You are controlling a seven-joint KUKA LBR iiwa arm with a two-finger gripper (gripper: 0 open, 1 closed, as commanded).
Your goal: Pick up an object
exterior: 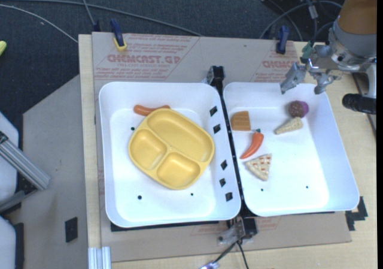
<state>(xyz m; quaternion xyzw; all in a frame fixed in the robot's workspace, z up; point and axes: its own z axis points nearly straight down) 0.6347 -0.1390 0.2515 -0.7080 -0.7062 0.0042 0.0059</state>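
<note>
Camera view: looks down at a slant on two shallow white bins set side by side on a cardboard-covered bench.
Arm: enters from the upper right, grey with an orange band point(359, 10) above the wrist.
Gripper point(307, 83): hangs over the far rim of the right bin point(335, 184), near its upper right corner; its two fingers are spread apart with nothing between them.
Purple ball point(298, 108): a small, dark purple round piece in the right bin, just below the gripper and apart from it.
Cone point(289, 126): a tan cone-shaped toy lying on its side, just beside the purple ball, toward the near side.
Brown block point(240, 120): a toast-coloured square near the left wall of the right bin.
Chili pepper point(254, 144): orange-red, lying slanted just below the brown block.
Pizza slice point(260, 166): a pale wedge with red spots, just below the pepper.
Left bin point(114, 190): holds a yellow divided plate point(172, 148) with three compartments, tilted in the bin.
Orange sausage point(149, 109): a thin orange piece lying along the plate's far edge, partly hidden by it.
Clamps: a blue clamp with yellow point(118, 35) and a blue clamp point(282, 39) grip the far edge of the board.
</note>
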